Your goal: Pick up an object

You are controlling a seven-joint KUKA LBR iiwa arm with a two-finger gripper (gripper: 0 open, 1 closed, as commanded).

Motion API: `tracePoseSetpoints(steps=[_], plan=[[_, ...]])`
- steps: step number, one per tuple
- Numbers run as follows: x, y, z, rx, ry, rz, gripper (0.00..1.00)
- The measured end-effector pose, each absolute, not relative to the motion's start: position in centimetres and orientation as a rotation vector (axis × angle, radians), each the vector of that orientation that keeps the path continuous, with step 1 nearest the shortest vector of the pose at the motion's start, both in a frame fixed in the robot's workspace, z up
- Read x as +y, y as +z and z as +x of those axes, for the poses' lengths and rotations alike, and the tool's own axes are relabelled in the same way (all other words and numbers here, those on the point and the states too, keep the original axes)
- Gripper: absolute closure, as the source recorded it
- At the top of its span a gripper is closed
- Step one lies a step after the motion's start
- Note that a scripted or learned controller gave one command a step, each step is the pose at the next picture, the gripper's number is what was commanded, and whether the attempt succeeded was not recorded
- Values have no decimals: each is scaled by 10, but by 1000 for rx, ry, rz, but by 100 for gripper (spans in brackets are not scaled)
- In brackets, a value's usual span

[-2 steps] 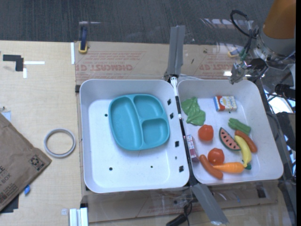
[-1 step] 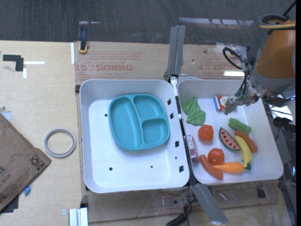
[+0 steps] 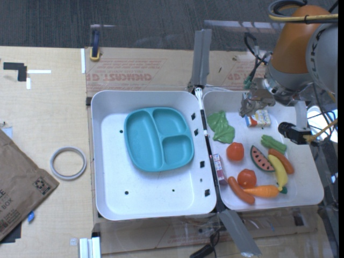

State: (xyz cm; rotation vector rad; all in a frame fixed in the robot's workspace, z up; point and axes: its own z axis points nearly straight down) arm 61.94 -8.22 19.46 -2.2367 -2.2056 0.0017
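The left bin, far to the gripper's left, is occupied by a blue plate. The right bin is placed under the gripper, whose state cannot be told. A small carton is seen just right of it, a lettuce leaf just below-left, a tomato further below.

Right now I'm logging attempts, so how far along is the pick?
Done: the gripper has reached the far end of the right bin, low beside a small white and orange item. In hand: nothing visibly between its fingers. Left: grasp and lift. The tomato, watermelon slice, banana and carrot lie untouched; the teal plate sits in the left bin.
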Motion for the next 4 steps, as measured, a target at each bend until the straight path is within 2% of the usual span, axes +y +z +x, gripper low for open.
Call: tracePoseSetpoints(steps=[1,2,3,4], plan=[[-25,267,634,-2287,4,-2152,100],[-46,259,659,-2534,3,-1858,100],[-47,266,660,-2535,6,-1857,100],[7,284,642,-2689,4,-1621,100]])
